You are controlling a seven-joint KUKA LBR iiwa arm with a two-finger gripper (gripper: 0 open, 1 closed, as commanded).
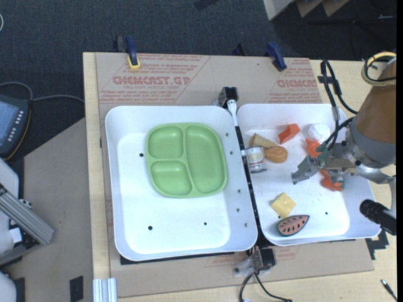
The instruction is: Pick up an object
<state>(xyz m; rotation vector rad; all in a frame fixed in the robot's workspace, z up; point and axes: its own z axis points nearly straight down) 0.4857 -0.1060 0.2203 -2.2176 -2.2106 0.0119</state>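
- Objects to choose from all lie in the right bin, right of centre in the frame: an orange wedge, a tan bread roll touching a small metal can, a yellow block, a dark oval piece with a reddish face, and a white lump near the bin's upper wall.
- My pincer hangs low over the middle right of that bin, fingers spread wide, with nothing between them that I can see.
- Orange-red bits sit just beside the fingers; I judge them the likeliest target.
- Risk: being small and low, they may be nudged aside as the fingers close.
- Risk: the bin's right wall is near, so I'd watch for the wrist clipping it.
- Green divided plate sits in the left bin, well apart.
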